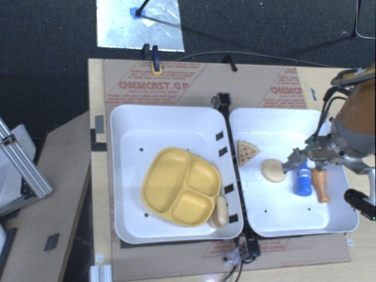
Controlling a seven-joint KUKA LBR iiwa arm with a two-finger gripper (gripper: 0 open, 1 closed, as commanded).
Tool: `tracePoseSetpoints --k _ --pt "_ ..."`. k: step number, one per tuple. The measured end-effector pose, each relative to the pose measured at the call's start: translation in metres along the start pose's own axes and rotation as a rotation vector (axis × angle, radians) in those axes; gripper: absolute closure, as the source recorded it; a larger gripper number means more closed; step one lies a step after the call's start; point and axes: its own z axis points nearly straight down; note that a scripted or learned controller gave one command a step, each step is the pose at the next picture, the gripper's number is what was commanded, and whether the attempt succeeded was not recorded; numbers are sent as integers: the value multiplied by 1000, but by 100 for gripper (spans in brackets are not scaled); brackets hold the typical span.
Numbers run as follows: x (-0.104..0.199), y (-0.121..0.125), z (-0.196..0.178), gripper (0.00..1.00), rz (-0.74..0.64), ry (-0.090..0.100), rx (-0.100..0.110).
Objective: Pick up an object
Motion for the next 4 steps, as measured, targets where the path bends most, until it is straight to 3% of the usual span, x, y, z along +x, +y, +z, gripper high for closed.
tracePoseSetpoints --k 1,3,4 --pt "0 3 -6 0 -3 -2 -13" --pt "-5 1 117 0 0 -1 -7" --pt "-4 1 143 0 -1 -1 -10"
